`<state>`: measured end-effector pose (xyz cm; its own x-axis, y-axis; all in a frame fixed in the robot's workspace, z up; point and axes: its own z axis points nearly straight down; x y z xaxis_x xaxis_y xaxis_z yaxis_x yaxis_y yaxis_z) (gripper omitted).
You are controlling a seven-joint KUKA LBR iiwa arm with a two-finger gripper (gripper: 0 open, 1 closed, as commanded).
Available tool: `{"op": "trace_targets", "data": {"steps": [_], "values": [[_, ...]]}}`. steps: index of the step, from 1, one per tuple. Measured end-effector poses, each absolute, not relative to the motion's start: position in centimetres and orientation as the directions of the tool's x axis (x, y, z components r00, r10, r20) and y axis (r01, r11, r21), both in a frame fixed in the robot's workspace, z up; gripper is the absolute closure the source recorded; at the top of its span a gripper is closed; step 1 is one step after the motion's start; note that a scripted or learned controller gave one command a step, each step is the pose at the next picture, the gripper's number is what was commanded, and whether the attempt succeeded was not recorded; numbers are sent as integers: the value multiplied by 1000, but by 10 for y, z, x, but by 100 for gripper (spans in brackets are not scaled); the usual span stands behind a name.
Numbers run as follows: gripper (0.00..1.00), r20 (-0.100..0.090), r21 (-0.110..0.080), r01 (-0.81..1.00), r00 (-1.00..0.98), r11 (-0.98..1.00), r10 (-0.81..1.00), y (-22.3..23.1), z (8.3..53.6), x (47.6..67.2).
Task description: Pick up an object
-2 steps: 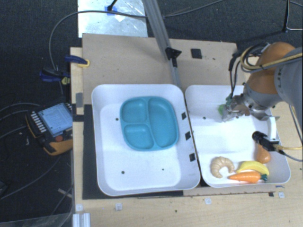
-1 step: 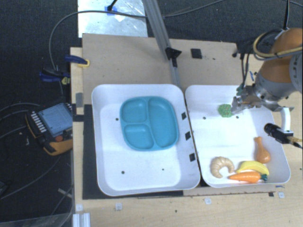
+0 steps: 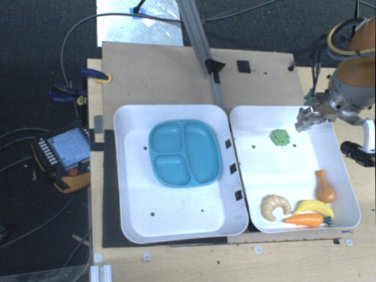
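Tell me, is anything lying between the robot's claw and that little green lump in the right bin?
Nothing visible does. The gripper hangs near the right white bin's far corner, and only bare bin floor separates it from the small bumpy green lump just to its left.

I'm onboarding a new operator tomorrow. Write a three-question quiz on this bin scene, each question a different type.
1. True or false: the blue divided plastic plate lies in the right white bin.
2. Which item lies nearest the gripper? A) green broccoli-like toy B) orange toy carrot C) tan toy croissant
3. Fill in: the yellow toy banana touches the ___.

Key: 1 false; 2 A; 3 carrot.
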<state>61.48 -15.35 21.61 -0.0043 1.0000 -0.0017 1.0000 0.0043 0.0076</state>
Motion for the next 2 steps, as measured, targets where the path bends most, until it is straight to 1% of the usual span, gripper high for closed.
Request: {"op": "trace_targets", "data": {"steps": [1, 2], "values": [[100, 1, 1, 1000, -10, 10, 1000, -101, 208, 607], [100, 2, 0, 1000, -11, 11, 1000, -42, 203, 601]]}}
